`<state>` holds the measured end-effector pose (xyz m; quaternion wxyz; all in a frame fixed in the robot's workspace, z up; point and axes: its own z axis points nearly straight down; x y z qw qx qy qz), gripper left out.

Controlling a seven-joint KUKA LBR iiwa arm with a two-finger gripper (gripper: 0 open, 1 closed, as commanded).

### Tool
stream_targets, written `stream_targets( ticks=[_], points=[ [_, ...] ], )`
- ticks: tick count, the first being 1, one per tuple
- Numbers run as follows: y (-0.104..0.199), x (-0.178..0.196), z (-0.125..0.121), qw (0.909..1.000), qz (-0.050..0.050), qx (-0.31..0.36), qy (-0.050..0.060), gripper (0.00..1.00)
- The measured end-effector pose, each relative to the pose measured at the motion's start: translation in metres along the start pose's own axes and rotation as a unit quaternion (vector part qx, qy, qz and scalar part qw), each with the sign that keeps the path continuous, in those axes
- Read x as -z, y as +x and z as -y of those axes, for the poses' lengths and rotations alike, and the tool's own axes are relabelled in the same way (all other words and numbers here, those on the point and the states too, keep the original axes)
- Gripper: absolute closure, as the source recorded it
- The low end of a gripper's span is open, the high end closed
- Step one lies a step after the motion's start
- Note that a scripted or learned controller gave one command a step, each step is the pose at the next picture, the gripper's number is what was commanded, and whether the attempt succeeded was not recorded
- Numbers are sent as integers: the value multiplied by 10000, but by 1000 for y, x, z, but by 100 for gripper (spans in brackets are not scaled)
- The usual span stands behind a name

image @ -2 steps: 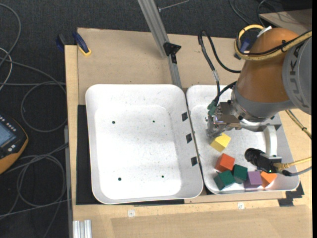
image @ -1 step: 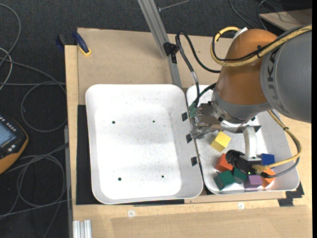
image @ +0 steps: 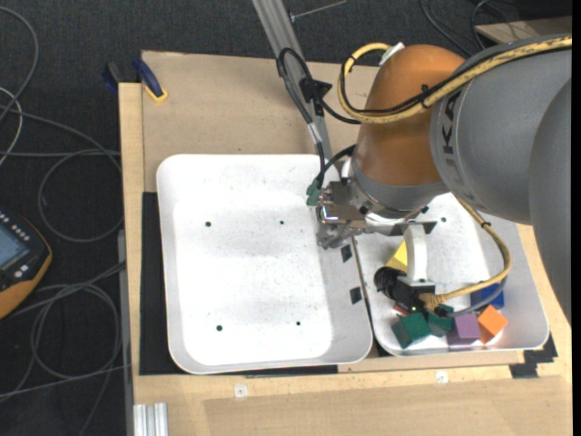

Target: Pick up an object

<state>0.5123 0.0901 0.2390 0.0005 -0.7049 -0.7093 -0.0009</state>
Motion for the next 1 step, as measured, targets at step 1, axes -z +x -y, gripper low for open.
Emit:
stream_targets(
  ticks=[1],
  points=[
    [-3,0,0,10000,9,-22,1,0]
  ],
)
